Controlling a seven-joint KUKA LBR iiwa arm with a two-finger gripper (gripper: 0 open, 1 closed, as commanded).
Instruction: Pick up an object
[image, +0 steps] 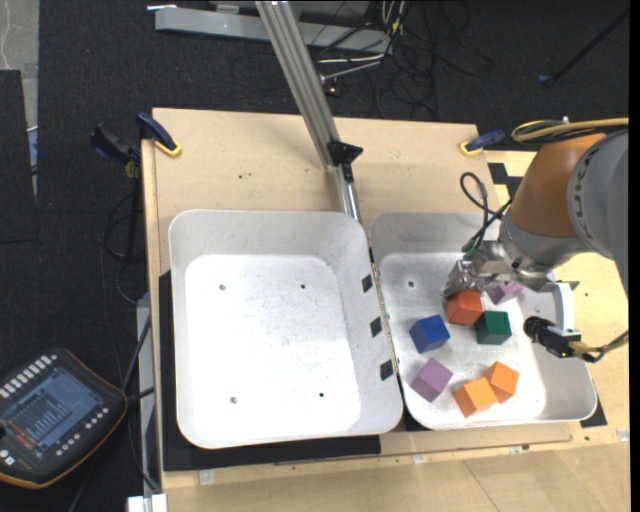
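Note:
The right bin (400, 270) holds several small blocks: a red block (464, 308), a dark green block (493, 327), a blue block (429, 332), a purple block (433, 379), two orange blocks (475, 397) (503, 380) and a pale purple piece (507, 292). My gripper (474, 281) hangs over the bin's upper right part, directly above the red block and touching or nearly touching its top. The wrist hides the fingertips.
The left bin (190, 300) lies beside the right one. A slanted metal pole (305, 85) runs down to the gap between the bins. Clamps (155, 132) (480, 142) sit at the bench's back corners. A teach pendant (50, 415) lies at lower left.

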